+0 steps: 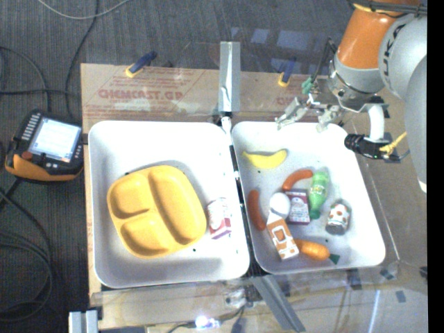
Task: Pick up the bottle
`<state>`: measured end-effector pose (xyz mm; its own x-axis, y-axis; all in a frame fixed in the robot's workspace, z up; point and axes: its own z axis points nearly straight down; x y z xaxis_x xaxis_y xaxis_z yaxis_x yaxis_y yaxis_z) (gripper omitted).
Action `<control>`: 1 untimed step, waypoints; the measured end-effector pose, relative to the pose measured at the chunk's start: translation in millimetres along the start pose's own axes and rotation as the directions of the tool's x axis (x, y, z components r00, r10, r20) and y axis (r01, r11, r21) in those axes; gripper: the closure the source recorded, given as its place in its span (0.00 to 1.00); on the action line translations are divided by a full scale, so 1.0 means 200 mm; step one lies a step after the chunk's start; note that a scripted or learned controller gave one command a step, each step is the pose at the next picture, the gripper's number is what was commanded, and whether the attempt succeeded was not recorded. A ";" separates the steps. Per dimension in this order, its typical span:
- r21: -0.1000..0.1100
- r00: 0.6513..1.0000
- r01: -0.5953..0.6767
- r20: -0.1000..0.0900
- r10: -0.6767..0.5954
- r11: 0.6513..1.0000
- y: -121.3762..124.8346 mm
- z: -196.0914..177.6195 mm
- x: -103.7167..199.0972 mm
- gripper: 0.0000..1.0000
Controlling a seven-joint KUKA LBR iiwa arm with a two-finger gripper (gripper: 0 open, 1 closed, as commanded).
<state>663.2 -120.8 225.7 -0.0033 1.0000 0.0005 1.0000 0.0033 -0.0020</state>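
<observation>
Over the far edge of the right bin (374, 207), toward one o'clock, the gripper (309, 113) hangs with its two thin metal fingers spread apart and nothing between them; the arm (368, 37) behind it is cut off at the picture's right edge, its orange band glossy and rounded.

Inside that bin the green bottle (318, 191) lies on its side near the middle, smooth plastic, its cap end partly hidden against a small dark carton (299, 207); a white egg-like ball (279, 203) touches the carton at nine o'clock. One yellow banana (264, 158) curves at twelve o'clock; two red sausages show, one (297, 179) just beside the bottle, one (257, 209) along the left wall. One orange-and-white carton (282, 239) lies at six o'clock beside one carrot (314, 250); a small can (337, 217) at four o'clock has a label too blurred to read.

Across in the left bin (125, 134) sits one yellow divided plate (156, 210), and a red-and-white box (219, 218) whose print cannot be made out.
</observation>
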 end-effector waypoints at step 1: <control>0.002 0.996 -0.088 0.001 0.088 0.996 -0.34 0.24 0.12 0.00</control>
<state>594.7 -97.9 178.0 0.0843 0.9964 -0.0011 0.9964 -0.0843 -0.0038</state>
